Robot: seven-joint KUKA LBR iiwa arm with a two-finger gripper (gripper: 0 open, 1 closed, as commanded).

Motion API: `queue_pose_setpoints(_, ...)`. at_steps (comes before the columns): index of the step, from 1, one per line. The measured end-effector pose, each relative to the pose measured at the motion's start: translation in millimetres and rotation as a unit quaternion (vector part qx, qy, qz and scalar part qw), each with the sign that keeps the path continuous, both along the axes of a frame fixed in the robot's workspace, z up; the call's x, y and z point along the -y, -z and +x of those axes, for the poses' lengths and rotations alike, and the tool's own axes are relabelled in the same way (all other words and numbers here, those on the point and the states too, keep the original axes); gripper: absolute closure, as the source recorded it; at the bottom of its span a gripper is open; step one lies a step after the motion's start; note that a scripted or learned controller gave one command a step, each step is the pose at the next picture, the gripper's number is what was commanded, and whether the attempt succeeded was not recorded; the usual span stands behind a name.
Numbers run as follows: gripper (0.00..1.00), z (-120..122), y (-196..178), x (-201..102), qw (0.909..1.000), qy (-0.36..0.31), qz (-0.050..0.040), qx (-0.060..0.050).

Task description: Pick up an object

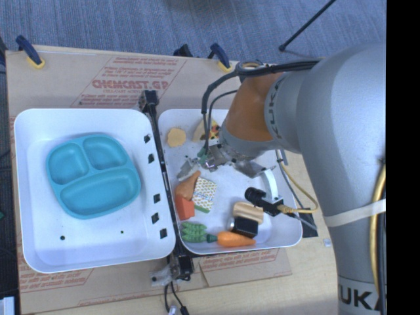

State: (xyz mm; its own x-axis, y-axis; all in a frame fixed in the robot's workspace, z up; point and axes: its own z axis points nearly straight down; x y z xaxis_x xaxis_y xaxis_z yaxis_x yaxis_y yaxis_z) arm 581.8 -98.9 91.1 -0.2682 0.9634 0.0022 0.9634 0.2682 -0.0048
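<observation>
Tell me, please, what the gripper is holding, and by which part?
It cannot be told: the gripper sits low in the right bin, its tip obscured.

robot lab | clamped bench (79,77) | white bins (26,176) | KUKA arm (341,130)
</observation>
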Motion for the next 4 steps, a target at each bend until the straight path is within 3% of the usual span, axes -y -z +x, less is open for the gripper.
queue_pose_setpoints(1, 1.0, 0, -10, 0, 1.0, -0.002, -0.0001, -0.001)
queue_pose_setpoints(2, 0.0, 0, -10, 0, 1.0, -0.002, -0.0003, -0.001)
queue_pose_setpoints(3, 0.0, -61, 0, -2, 0.9993, -0.037, 0.0003, 0.0)
queue_pose_setpoints(4, 1.0, -60, -10, -2, 0.9992, -0.04, 0.0, 0.0)
